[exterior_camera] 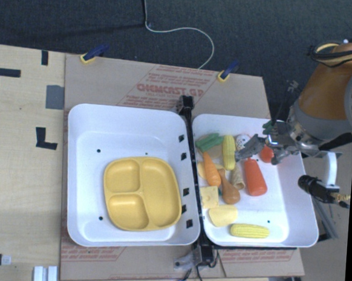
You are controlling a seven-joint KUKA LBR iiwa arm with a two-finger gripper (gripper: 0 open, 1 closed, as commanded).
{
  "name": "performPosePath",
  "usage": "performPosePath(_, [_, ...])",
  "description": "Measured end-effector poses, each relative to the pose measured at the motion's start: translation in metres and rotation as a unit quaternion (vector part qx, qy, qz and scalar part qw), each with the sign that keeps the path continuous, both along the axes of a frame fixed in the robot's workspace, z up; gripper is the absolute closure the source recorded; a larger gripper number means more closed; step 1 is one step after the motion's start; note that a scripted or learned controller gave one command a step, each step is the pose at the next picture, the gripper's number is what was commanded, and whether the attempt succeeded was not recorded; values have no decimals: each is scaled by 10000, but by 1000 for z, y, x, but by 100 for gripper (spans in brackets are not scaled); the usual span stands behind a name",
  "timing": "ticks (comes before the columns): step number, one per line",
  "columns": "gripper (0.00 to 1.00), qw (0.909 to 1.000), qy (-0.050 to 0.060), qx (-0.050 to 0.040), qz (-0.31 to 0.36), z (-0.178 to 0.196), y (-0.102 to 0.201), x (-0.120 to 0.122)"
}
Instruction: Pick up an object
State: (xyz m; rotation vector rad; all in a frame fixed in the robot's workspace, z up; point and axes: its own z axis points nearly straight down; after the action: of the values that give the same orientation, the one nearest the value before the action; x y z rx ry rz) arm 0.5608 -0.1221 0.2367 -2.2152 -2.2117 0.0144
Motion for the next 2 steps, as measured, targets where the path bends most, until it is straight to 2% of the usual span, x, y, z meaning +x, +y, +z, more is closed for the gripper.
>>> performPosePath(1, [0, 10000, -63, -8, 13, 7, 0, 2])
performPosePath(2, [0, 10000, -33, -3, 14, -57, 5, -2])
